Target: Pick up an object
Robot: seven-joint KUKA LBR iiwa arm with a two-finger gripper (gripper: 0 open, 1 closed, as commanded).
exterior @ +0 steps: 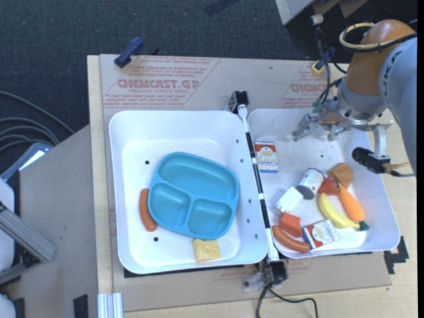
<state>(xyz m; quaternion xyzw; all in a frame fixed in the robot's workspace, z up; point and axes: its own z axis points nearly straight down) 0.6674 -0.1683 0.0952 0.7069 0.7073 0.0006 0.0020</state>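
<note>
The left shallow white bin (126, 177) holds a blue plastic tray with three compartments (193, 195) near its middle. A small orange-red sausage (147, 210) lies touching the tray's left edge, and a yellow block of cheese (207, 250) sits just below the tray, toward the lower centre of the frame.

The right shallow white bin (381, 234) has a small red-and-white carton (265, 156) near its left wall. Lower down lies a cluster: a white cylinder with a grey end (309, 180), a white block (290, 199), a red hot dog in a bun (290, 239), a second red-and-white packet (320, 234), a yellow banana (335, 211), an orange carrot (350, 204) and a brown piece of bread (342, 173).

At upper right, the grey arm with its orange band (370, 61) reaches in; the two-finger gripper (320, 126) hovers over the bin's upper part, its fingers spread apart with nothing between them, well apart from the cluster
</note>
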